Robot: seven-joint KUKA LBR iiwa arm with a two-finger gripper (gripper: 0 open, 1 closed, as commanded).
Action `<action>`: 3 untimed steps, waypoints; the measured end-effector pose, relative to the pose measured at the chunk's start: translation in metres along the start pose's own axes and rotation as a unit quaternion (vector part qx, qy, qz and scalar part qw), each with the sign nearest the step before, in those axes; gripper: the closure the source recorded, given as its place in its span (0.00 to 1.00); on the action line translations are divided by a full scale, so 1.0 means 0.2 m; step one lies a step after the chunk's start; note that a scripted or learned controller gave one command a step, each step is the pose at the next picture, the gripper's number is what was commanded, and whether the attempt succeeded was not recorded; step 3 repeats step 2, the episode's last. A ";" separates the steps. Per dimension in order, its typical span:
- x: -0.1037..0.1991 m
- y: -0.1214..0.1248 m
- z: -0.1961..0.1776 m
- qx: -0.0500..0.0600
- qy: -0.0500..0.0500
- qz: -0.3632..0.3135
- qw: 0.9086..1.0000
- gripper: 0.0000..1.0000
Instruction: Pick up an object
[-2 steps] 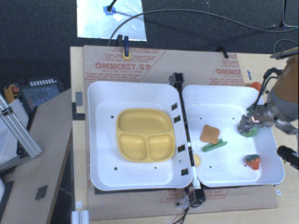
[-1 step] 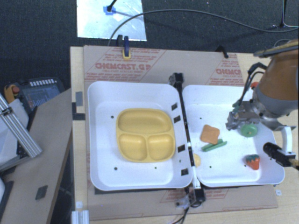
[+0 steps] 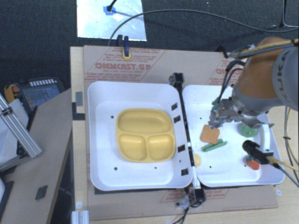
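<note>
Dark flooring (image 3: 37,31) surrounds a bench topped with a printed cardboard sheet (image 3: 140,64), and on the sheet two shallow white bins sit side by side. A silvery sheet (image 3: 93,13) lies on the floor beyond the bench. A black and yellow clamp (image 3: 125,48) grips the cardboard's far edge. To the left stand a handheld control unit (image 3: 39,93) and a slanted aluminium rail (image 3: 18,129).

The left bin (image 3: 100,125) holds a yellow divided plate (image 3: 142,134), lying flat near its middle. A black clipped strip (image 3: 182,120) runs along the seam between the bins.

The arm (image 3: 266,78) reaches over the right bin (image 3: 224,171) from the right. Its gripper (image 3: 216,119) is low over the bin floor, just above the far edge of an orange piece (image 3: 210,135). I cannot tell whether the gripper is open or closed, and nothing can be seen held in it.

The orange piece lies flat in the left half of the right bin. A green stick (image 3: 214,146) lies just beside its near edge, and I cannot tell whether the two touch. A green round piece (image 3: 247,129) sits to the right, partly hidden behind the wrist. A small pale yellow bit (image 3: 197,160) rests against the bin's left wall, near the front. A red thing (image 3: 252,164) lies near the front right corner, partly covered by robot hardware.
</note>
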State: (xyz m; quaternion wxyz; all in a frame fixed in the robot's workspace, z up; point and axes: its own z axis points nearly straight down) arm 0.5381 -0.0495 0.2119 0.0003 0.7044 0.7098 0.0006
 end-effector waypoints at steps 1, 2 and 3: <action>0.29 0.08 -0.06 -0.001 0.001 -0.001 1.000 1.00; 0.54 0.08 -0.07 0.000 0.001 -0.001 1.000 1.00; 0.54 0.08 -0.07 0.000 0.001 -0.001 1.000 1.00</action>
